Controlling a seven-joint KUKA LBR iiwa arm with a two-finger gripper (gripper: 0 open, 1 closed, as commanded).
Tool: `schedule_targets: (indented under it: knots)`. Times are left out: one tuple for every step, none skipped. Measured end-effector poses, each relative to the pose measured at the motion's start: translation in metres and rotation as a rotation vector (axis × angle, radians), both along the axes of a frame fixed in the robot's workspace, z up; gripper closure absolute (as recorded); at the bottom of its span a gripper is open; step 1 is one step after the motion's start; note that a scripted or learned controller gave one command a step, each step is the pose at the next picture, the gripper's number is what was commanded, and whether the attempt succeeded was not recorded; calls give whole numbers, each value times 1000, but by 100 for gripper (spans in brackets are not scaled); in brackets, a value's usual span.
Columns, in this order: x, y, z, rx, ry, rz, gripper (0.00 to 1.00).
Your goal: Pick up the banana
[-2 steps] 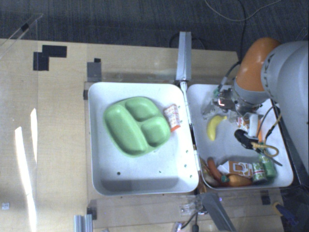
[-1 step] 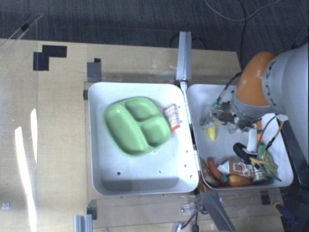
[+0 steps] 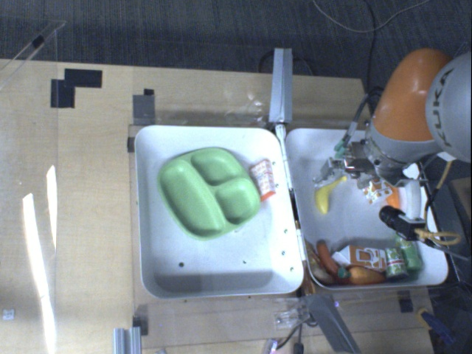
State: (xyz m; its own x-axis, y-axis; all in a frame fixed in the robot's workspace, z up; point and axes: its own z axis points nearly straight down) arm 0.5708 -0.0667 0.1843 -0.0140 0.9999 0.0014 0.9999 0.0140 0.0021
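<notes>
Arm (image 3: 413, 116) is reaching in over the right bin (image 3: 435, 277), and its grey body and orange band are covering that bin's far right corner. Gripper (image 3: 332, 175) is sitting over the far left part of the bin, reading as a blur of metal and wires. I can't tell whether it is clamping or released.

Banana (image 3: 323, 198) is lying close to the right bin's left wall, about midway between the far and near edges. Its upper end is running right up to the gripper tip (touching or just under it; contact isn't resolving). It is showing as small, plain yellow and slightly curved, with the thinner end toward the gripper and the fatter end pointing at the near edge. No surface marks are readable.

An orange-and-white scrap (image 3: 380, 192) is peeking out beside the wrist, partly covered and not identifiable.

Clutter is crowding the right bin's near edge: a reddish sausage-like piece (image 3: 323, 259), a white-and-brown carton (image 3: 365, 257), a green container (image 3: 403, 260) and an orange piece (image 3: 360, 275). They are overlapping and their outlines are blurring together.

The left bin (image 3: 147, 220) is carrying a green three-compartment plate (image 3: 210, 192) around its middle. A red-and-white packet (image 3: 263, 179) is sitting at the plate's right rim, near the bin's right wall.
</notes>
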Motion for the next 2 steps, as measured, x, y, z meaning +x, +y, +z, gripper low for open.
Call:
schedule_targets:
  knots:
    - [1,1,9,1,0,-1,100]
    - [1,1,9,2,0,-1,0]
